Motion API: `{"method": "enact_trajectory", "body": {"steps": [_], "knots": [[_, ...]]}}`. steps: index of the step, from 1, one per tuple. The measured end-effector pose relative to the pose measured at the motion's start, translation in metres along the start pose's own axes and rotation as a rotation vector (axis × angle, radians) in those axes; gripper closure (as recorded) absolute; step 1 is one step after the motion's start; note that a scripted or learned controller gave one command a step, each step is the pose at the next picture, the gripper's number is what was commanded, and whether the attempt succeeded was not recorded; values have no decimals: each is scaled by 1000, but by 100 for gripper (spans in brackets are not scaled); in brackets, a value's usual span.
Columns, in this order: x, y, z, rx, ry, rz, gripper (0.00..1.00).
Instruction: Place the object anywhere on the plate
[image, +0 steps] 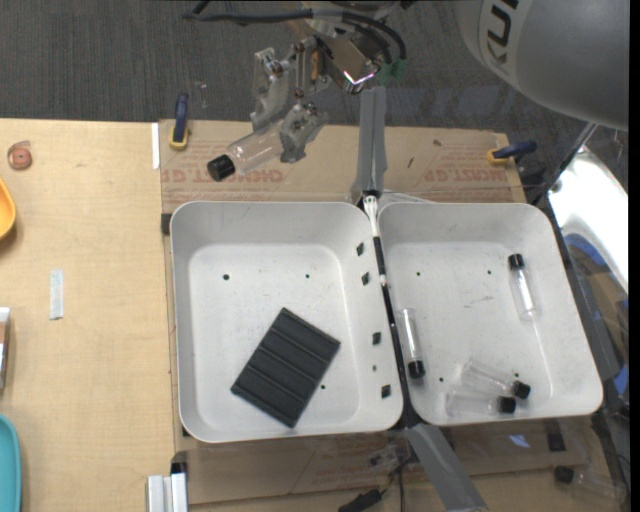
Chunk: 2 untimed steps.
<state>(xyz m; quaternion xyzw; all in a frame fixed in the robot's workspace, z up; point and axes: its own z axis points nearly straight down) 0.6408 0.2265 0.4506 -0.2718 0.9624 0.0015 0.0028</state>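
Grey arm (560, 50), silvery end effector (287, 140)

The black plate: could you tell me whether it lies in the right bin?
No, the black plate lies flat in the left bin.

The plate (287, 366) lies in the left bin (200, 300), 4 vials (518, 285) in the right bin (560, 300), 1 vial (245, 157) behind them.

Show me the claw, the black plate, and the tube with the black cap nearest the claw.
claw (292, 140): camera view, its lower end.
black plate (287, 366): camera view, middle of its ribbed top.
tube (255, 155): camera view, its clear body.
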Motion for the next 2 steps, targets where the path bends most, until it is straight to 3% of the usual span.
{"method": "enact_trajectory", "body": {"steps": [1, 2], "knots": [[-18, -9, 9, -1, 2, -412, 100], [-18, -11, 1, -2, -2, -405, 100]]}}
